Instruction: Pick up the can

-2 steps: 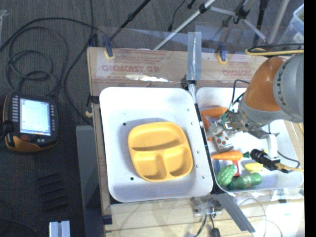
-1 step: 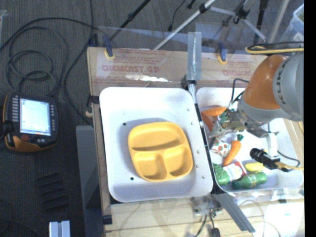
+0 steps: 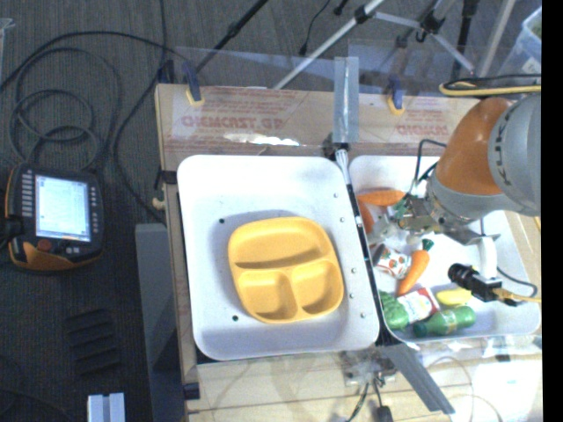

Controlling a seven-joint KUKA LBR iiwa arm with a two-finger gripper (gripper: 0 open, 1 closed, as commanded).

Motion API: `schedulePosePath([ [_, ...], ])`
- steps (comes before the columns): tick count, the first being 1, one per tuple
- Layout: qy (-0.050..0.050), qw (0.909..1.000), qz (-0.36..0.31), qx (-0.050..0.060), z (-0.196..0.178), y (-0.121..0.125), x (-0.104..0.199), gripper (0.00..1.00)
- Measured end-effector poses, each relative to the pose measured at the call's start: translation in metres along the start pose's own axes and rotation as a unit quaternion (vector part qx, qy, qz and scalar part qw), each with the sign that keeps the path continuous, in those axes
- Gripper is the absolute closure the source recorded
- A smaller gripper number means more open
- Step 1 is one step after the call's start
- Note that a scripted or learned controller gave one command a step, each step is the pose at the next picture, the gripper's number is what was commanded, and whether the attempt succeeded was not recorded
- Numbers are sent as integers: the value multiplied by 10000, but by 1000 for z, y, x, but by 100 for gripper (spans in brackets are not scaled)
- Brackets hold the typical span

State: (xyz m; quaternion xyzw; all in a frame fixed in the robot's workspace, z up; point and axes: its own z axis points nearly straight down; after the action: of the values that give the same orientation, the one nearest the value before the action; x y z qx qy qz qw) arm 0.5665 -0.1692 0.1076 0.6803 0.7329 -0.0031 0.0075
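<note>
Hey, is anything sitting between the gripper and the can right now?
Yes. A carrot lies in the right bin between the gripper and the can, which rests nearer the front wall.

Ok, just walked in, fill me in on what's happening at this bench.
The grey arm reaches from the right over the right bin, its gripper low among a clutter of toy food: carrots, a green bottle. I can't make out a can, nor anything held. The left bin bears a yellow divided tray, untouched.
</note>
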Motion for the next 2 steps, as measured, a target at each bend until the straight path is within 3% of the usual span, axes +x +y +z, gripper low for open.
schedulePosePath([
  [1,-137,9998,83,-123,10,-6,12,0],
  [2,-17,9940,1092,-25,15,-7,4,0],
])
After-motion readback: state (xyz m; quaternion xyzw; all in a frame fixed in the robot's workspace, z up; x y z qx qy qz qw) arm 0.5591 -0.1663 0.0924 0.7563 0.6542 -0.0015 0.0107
